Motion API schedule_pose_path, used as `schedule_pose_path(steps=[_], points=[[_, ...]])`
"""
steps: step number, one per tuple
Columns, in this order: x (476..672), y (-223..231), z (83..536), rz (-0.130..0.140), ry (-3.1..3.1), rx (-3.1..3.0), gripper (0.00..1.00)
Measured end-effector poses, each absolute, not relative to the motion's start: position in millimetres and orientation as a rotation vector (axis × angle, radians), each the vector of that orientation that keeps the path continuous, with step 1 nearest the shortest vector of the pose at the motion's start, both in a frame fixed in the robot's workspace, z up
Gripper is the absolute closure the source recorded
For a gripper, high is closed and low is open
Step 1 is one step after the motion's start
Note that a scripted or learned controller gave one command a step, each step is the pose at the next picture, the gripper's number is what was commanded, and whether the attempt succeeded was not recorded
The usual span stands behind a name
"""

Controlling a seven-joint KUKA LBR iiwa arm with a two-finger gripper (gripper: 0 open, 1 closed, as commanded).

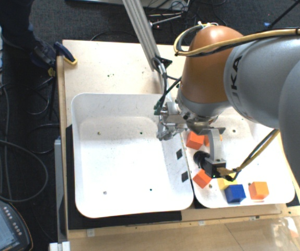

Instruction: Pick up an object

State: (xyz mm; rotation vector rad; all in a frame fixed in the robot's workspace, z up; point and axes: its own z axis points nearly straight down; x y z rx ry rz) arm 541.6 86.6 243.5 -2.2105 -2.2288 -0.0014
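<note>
Under the arm (254,72), in the right-hand bin (280,190), sits a small orange cube (194,140); jaws' opening cannot be told.

Dark block letters (235,71) run along the grey arm (275,72) beside its orange band (207,61). A "K" and part of a "U" are legible, the rest lost round the curve. No other text is readable.

My arm (275,72): a thick, rounded grey link with dark lettering (234,73), a glossy orange band (207,61) domed above my wrist, a thin yellow cable (254,34) laid along the link and over the orange, and a silver metal gripper (163,132).
</note>
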Motion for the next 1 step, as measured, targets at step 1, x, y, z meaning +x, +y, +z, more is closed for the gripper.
schedule_pose_path(steps=[1], points=[[542.3,82.7,242.8,0.001,-2.221,-2.221,0.0]])
